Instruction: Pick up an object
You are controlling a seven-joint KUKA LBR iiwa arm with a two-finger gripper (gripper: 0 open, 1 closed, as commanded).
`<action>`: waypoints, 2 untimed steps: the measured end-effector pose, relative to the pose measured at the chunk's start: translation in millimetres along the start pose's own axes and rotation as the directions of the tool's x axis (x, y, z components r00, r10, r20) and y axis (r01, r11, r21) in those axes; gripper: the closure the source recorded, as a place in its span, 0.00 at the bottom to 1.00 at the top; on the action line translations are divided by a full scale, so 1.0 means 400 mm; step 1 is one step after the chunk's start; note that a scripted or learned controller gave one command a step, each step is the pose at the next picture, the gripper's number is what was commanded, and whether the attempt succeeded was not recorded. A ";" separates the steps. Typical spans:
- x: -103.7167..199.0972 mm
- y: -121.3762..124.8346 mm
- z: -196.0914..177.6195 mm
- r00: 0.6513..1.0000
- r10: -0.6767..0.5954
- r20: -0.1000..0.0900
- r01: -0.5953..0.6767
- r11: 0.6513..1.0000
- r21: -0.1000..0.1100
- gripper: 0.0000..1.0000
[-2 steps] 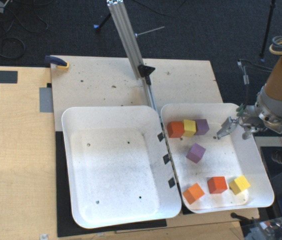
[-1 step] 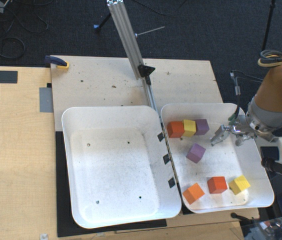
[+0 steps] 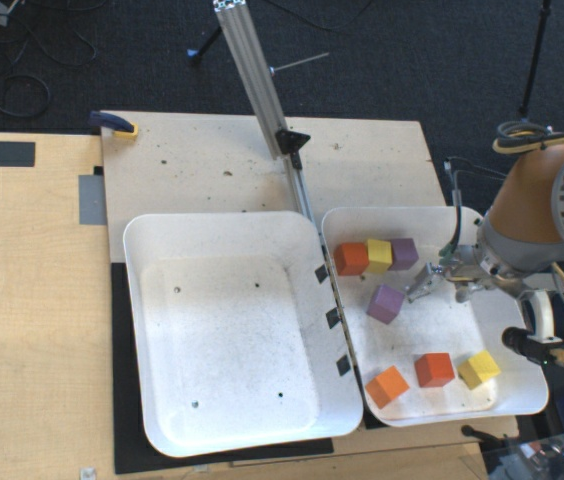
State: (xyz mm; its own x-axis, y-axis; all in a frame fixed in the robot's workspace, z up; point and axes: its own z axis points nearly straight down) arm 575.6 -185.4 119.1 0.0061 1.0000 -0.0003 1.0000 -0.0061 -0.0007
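Note:
The right white bin (image 3: 522, 398) holds several coloured cubes. A red-orange cube (image 3: 352, 259), a yellow cube (image 3: 379, 254) and a purple cube (image 3: 403, 252) sit in a row at its far left. A second purple cube (image 3: 385, 303) lies just below them. Near the front edge are an orange cube (image 3: 389, 385), a red cube (image 3: 434, 370) and another yellow cube (image 3: 479, 369). My gripper (image 3: 424, 283) hangs low over the bin's middle, just right of the second purple cube and below the purple cube of the row. It holds no cube that I can see.
The left white bin (image 3: 162, 258) stands beside the right one, with black clips (image 3: 333, 317) along the shared rim. A slanted aluminium post (image 3: 257, 73) rises behind the bins. A blue and yellow clamp (image 3: 114, 124) lies at the bench's far left corner.

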 end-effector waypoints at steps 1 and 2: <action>-0.003 -0.003 -0.020 1.000 0.006 -0.001 -0.006 1.000 0.003 1.00; -0.012 -0.019 -0.133 1.000 0.003 0.000 -0.003 1.000 -0.002 1.00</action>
State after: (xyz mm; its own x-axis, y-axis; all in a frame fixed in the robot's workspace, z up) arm 568.0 -190.3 172.1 0.0086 1.0000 -0.0004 1.0000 -0.0086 0.0012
